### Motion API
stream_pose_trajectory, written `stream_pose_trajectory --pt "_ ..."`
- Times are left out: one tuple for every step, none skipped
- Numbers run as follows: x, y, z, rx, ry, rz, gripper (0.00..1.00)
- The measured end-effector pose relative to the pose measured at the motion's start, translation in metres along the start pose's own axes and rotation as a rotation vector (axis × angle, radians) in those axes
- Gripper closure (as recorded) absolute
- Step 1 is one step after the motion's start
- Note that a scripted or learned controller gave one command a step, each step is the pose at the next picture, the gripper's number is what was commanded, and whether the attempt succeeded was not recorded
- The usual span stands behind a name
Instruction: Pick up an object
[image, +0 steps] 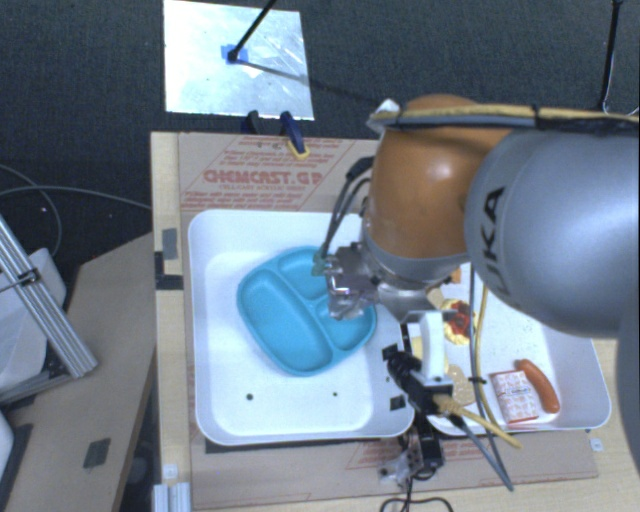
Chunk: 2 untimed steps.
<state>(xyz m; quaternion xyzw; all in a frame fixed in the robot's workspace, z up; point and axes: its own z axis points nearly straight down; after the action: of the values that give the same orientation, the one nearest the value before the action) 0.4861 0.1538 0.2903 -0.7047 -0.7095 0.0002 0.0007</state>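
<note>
- Well, I read this as the approach or contact stage of the pick: the gripper (338, 292) sits low over the left bin (215, 400), right at the near-side rim of the blue divided tray (285, 320).
- Whether it is released or clenched I cannot tell; the wrist housing covers the tip, and I see nothing that I would call held.
- The tray lies flat on the bin floor, spreading away from the gripper toward the bin's far wall, with its nearest compartment directly beneath the tool.
- My judgement is that the next move calls for a bite on the tray's raised rim or on a divider wall. A flat, shallow dish gives little else to catch.
- Behind the gripper, in the right bin (592, 400), lie a sausage (540, 385) and a small red-and-white packet (512, 395), both well apart from it and partly under the arm.
- For room: bare white floor lies beyond and below the tray, so a lift straight up looks free.
- The wall shared by the two bins is just behind the gripper, and I would watch for the tray's edge catching there if it tilts.
- The cardboard sheet (260, 170) on the worktop lies outside the bins and should not matter.
</note>
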Motion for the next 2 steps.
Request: stream_pose_trajectory --pt "0.029 0.002 -0.137 -0.018 0.007 -0.001 1.00" --pt "0.069 0.002 0.005 0.010 -0.004 -0.001 1.00"
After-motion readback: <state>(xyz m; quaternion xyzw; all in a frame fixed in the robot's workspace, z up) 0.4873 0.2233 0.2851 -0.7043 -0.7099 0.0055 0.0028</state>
